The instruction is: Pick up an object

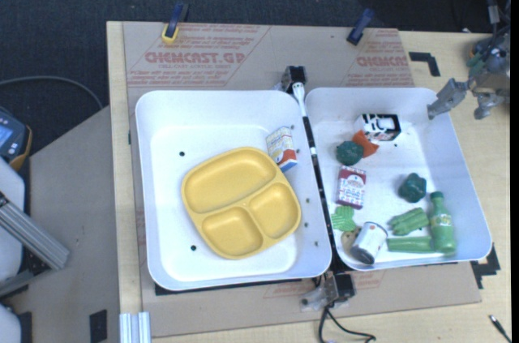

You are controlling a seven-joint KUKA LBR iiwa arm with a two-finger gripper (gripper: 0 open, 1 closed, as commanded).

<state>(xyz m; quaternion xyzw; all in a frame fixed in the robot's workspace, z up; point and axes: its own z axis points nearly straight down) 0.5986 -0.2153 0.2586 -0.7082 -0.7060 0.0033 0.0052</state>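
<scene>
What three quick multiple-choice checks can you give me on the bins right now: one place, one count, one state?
1. Where is the yellow tray?
A. left bin
B. right bin
C. bare bench

2. How many compartments does the tray have?
A. two
B. three
C. five

3. Where is the gripper?
A. at the right bin's far right corner
B. over the tray
C. over the green bottle

Answers: 1 A, it lies inside the left bin. 2 B, three hollows show. 3 A, it sits by that corner, away from the objects.
</scene>
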